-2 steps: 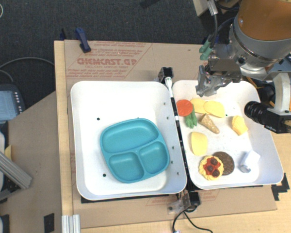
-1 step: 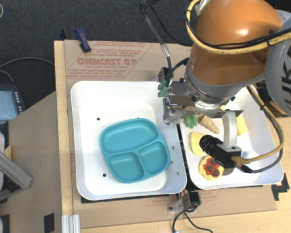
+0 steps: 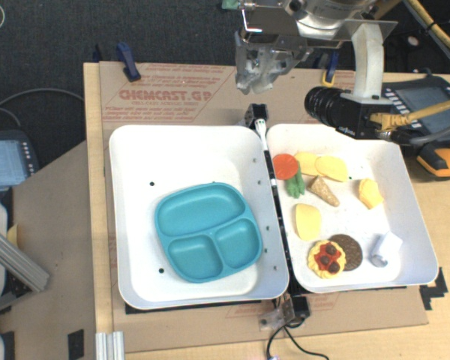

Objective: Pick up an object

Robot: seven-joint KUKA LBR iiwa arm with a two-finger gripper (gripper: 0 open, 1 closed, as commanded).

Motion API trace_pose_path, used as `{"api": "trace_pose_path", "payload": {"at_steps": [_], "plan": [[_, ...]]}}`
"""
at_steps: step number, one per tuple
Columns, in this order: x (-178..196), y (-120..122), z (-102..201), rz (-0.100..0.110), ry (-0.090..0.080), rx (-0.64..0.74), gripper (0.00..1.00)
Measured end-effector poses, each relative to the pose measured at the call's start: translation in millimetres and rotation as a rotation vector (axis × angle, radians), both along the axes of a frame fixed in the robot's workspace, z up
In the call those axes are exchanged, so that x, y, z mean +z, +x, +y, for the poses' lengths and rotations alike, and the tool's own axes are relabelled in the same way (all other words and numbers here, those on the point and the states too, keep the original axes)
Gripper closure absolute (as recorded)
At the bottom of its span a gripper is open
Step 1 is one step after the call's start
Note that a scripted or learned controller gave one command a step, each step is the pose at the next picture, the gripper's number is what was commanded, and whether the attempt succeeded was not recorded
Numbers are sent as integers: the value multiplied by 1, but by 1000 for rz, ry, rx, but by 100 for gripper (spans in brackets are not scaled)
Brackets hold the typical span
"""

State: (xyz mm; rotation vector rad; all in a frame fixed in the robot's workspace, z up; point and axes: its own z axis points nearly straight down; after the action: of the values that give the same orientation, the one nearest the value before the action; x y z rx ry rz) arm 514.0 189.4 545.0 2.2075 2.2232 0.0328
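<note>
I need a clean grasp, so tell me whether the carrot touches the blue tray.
Apart. The camera view shows the carrot in the right bin, the blue tray in the left bin.

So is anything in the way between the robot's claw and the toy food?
Nothing visible blocks it. The gripper hangs above the bench, past the bins' far edge, and the toy food, like the carrot, lies uncovered in the right bin.

The grey arm reaches in from the upper right, wrist pointing downward, its claw (image 3: 256,72) hanging high in the air and holding nothing visible.
</note>
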Motion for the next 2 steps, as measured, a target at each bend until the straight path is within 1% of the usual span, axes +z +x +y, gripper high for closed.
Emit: {"api": "trace_pose_path", "payload": {"at_steps": [1,2], "plan": [[-140,-38,37,34,-14,-2,100],[-285,44,34,30,-14,-11,100]]}}
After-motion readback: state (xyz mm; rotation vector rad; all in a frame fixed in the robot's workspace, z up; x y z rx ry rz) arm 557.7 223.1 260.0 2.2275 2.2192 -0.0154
